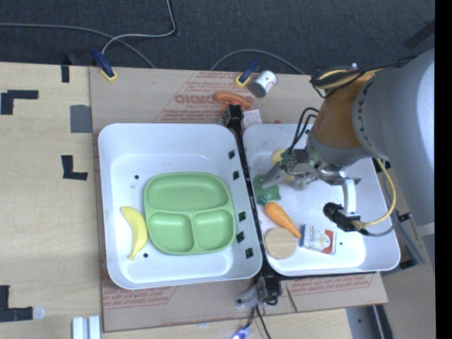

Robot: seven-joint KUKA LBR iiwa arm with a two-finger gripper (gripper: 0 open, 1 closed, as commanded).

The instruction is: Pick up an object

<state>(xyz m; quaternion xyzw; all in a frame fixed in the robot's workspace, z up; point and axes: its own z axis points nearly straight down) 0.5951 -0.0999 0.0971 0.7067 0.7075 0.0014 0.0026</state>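
Two bins (113, 189), one banana (135, 230), one carrot (281, 217), one tray (189, 212)

Green tray (189, 212), yellow banana (135, 231), orange carrot (282, 219), possibly tan disc (280, 244).

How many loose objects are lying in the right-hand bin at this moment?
4 visible: a green item by the tool, a carrot, a tan disc at the near edge, and a small packet beside it. The arm may hide more.
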